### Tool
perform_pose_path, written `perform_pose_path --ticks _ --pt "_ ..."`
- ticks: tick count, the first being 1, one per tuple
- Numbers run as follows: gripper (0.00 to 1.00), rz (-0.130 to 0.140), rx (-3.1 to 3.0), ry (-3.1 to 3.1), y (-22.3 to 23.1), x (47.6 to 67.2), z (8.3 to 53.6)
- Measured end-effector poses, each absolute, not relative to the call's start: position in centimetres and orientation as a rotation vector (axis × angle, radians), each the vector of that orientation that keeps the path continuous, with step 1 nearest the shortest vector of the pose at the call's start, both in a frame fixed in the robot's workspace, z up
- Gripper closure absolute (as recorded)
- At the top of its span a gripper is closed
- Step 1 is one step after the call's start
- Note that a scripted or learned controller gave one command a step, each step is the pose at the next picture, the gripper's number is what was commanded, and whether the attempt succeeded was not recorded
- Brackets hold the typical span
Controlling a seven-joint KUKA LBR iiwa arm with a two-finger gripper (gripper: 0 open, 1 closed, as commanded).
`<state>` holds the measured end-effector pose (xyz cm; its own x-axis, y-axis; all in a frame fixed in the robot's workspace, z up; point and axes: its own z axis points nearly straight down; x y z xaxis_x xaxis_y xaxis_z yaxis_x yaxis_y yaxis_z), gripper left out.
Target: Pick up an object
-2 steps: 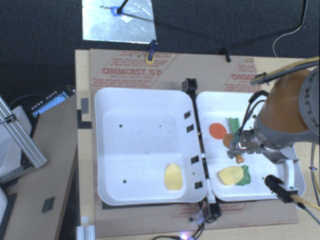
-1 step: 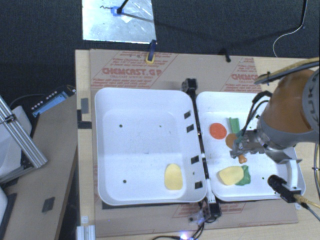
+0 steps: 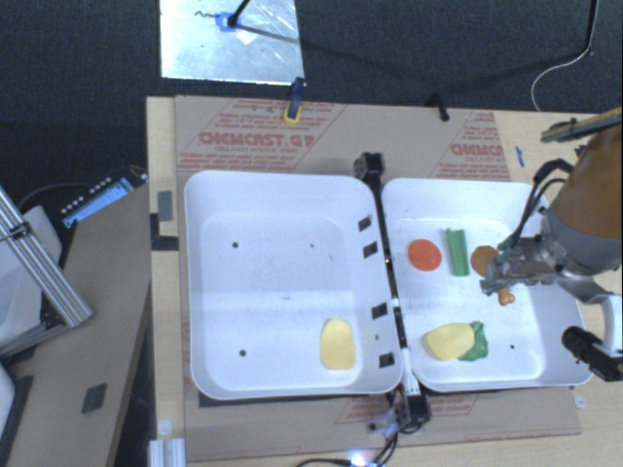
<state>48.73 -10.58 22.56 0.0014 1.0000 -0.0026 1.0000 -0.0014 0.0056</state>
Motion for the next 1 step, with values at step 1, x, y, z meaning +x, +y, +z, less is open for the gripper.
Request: perform_pose_path --ticks 1 --pt "1.00 0.003 2.216 2.222 -11.17 48.72 24.76"
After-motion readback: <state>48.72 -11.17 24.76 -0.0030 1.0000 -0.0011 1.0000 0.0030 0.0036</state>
